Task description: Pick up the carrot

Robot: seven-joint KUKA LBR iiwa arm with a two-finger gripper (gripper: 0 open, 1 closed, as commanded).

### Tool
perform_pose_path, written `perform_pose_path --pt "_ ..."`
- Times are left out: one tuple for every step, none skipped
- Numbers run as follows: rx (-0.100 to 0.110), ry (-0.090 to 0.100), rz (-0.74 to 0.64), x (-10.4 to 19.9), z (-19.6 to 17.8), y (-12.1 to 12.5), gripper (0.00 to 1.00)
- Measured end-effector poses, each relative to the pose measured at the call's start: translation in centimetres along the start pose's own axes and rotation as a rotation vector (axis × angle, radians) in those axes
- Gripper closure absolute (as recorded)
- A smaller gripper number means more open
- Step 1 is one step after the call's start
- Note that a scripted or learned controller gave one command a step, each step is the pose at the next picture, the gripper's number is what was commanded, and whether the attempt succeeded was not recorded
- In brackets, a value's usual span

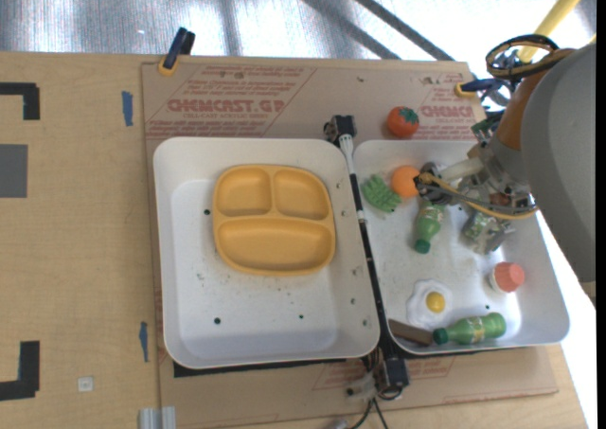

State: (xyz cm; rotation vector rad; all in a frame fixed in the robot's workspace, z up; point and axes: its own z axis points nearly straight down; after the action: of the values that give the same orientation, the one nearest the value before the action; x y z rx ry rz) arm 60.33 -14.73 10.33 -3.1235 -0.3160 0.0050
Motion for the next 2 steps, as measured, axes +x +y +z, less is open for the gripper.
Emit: perform_pose_path --pt "0.004 -0.044 -0.147 3.3 2.0 -2.6 0.00" --pt "0.000 -0.021 -0.153 4.0 0.9 -2.9 1.00"
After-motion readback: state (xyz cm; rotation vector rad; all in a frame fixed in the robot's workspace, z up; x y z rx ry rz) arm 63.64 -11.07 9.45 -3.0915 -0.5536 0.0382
